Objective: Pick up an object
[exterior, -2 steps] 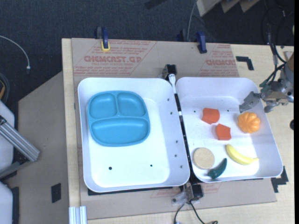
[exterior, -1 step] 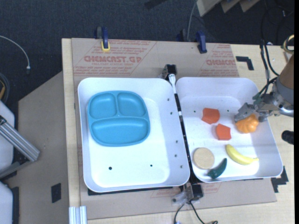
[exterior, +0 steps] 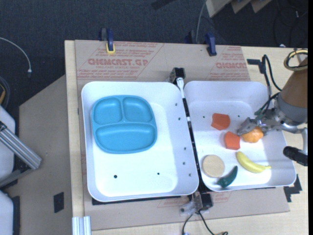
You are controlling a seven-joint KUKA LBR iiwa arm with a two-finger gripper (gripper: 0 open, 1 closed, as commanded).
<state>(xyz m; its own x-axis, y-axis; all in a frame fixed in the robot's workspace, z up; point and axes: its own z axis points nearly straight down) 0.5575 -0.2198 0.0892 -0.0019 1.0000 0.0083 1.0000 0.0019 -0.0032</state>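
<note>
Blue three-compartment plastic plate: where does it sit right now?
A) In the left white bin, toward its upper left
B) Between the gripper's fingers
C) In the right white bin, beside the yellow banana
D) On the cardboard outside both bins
A: the blue three-compartment plastic plate lies flat in the left white bin, while the yellow banana lies in the right white bin.

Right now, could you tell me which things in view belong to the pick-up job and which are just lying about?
Job in hand:
gripper
orange ball at the gripper

Lying about:
two red blocks
banana
tan disc
dark green piece
blue divided plate, in the other bin
</note>
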